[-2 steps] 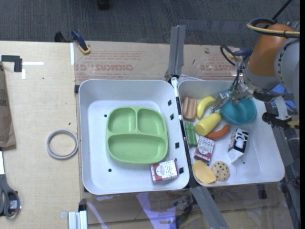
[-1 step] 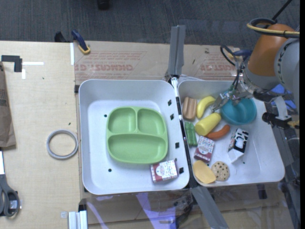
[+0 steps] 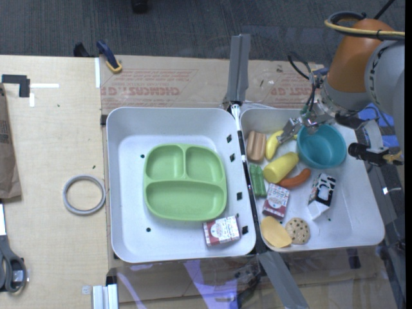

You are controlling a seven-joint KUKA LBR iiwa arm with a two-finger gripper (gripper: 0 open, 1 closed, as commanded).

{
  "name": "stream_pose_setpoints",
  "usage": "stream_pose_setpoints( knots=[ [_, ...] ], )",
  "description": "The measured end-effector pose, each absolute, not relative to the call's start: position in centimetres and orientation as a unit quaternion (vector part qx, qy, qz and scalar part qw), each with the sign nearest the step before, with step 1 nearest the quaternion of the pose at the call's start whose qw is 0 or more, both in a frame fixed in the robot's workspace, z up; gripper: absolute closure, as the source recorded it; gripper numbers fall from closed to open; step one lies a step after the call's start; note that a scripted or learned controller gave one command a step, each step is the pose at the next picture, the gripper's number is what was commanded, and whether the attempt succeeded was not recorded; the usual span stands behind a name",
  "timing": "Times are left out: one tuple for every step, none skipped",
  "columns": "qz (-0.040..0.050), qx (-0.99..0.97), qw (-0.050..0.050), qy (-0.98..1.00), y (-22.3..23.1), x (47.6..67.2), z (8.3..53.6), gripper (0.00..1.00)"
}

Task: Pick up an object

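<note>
Two shallow white bins sit side by side on the desk. The left bin (image 3: 119, 192) holds a light green plastic plate with three compartments (image 3: 185, 181) and, near its front edge, a small red and white carton (image 3: 222, 230) lying just below the plate.

The right bin (image 3: 360, 227) is crowded. A teal round plastic bowl (image 3: 322, 145) stands upright near its back right. Left of the bowl lie a tan bread-like roll (image 3: 255, 145), a yellow toy banana (image 3: 273, 144), a yellow cylinder-shaped toy (image 3: 280, 167) and an orange-red toy sausage (image 3: 295, 179), close together. A green ridged piece (image 3: 258, 180) lies along the bin's left wall. Further forward sit a second red and white carton (image 3: 276, 201), a black and white carton (image 3: 323, 190), a yellow wedge (image 3: 277, 235) and a round brown cookie (image 3: 297, 230).

The grey arm's gripper (image 3: 302, 125) hangs at the bowl's upper left rim, beside the banana; whether the fingers are apart or together cannot be told.
</note>
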State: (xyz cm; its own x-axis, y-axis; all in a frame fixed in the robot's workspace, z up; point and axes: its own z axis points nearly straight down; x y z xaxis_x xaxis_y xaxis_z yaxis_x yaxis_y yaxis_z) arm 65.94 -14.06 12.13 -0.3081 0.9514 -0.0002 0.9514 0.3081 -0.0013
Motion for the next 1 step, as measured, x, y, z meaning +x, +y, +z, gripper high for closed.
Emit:
stream_pose_setpoints(
  knots=[
    [0.0010, -0.594, 0.001, -0.805, -8.40, 65.95, 18.96, 0.00]
  ],
)
